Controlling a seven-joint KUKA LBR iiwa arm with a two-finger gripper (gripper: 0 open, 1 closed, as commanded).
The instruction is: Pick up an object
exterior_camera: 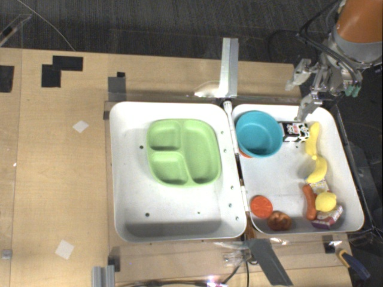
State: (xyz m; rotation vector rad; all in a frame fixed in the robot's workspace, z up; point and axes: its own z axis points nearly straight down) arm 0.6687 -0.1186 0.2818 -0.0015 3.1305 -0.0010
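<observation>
- My hand (304, 113) hangs over the far edge of the right bin (281, 178), its tip low near the bin's back wall; whether it is spread or pressed together I cannot tell from this slant.
- Nothing shows between its tips, so I claim no hold on anything.
- Just beside the tip lies a small black-and-white card (294, 131), between the blue bowl (258, 134) and the upper banana (312, 140).
- The blue bowl sits upright in the far left corner of the right bin, against the wall shared with the other bin.
- The upper banana lies along the right wall, and a second banana (317, 170) lies just nearer the camera, the two almost end to end.
- Below them a red sausage-shaped piece (309, 201) lies beside a yellow lemon (325, 202), and a purple item (328, 220) sits in the near right corner, touching the lemon.
- At the near left of that bin an orange round piece (261, 206) lies just beside a brownish-red fruit (279, 220).
- My wrist above carries the orange band (360, 14), up at the right.
- The left bin (128, 160) holds a green divided tray (182, 151) with three compartments, lying flat near the middle.
- Both bins rest side by side on the wooden desk (54, 178).
</observation>
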